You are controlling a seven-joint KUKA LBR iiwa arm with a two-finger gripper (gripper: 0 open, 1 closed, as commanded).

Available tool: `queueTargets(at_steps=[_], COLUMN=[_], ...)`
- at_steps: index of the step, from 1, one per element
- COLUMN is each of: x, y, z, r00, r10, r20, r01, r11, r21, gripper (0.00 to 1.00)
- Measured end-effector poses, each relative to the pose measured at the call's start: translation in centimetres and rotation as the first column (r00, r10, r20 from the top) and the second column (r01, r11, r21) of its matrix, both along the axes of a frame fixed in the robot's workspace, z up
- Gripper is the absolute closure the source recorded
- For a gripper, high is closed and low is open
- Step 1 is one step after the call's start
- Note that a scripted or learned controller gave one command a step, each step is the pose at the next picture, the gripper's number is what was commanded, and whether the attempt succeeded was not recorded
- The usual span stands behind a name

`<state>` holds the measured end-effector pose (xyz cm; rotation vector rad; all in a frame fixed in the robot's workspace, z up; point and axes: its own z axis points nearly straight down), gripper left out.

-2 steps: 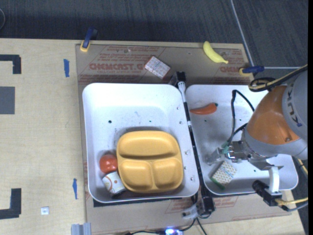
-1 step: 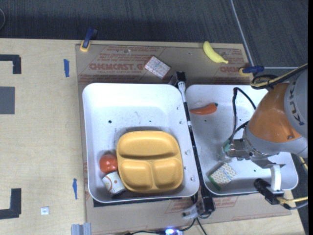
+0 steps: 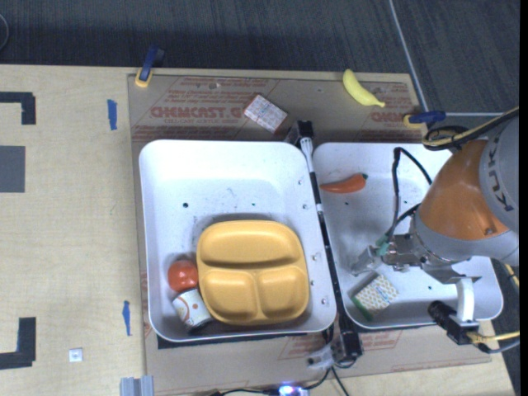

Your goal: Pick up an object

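Note:
In the right bin (image 3: 487,304), a small green-and-white checkered packet (image 3: 375,294) lies near the front wall. An orange carrot-shaped piece (image 3: 345,183) rests at the bin's back left corner. My gripper (image 3: 371,258) hangs low over the right bin, just behind the packet, and the grey arm with its orange band (image 3: 462,209) reaches in from the right. Nothing shows between the gripper's tips. The left bin (image 3: 214,172) holds a yellow divided tray (image 3: 252,271), a red-orange ball (image 3: 182,274) and a white-and-orange cup (image 3: 191,307) at the tray's left.
A yellow banana (image 3: 363,89) and a small patterned card (image 3: 264,112) lie on the cardboard behind the bins. Blue clamps (image 3: 150,63) (image 3: 425,118) hold the board's back corners. A black clip (image 3: 304,130) sits where the bins meet.

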<state>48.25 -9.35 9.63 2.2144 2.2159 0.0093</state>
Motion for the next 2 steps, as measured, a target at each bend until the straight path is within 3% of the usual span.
queueTargets(at_steps=[1,2], x=[-0.2,-0.1], y=[0.1,0.1], z=[-1.0,0.0], r00=[1.000,1.000], r10=[0.000,0.000], r20=[-0.008,-0.004], r01=[0.000,0.000], r11=[1.000,1.000], r21=[0.003,0.002], gripper=[0.00,1.00])
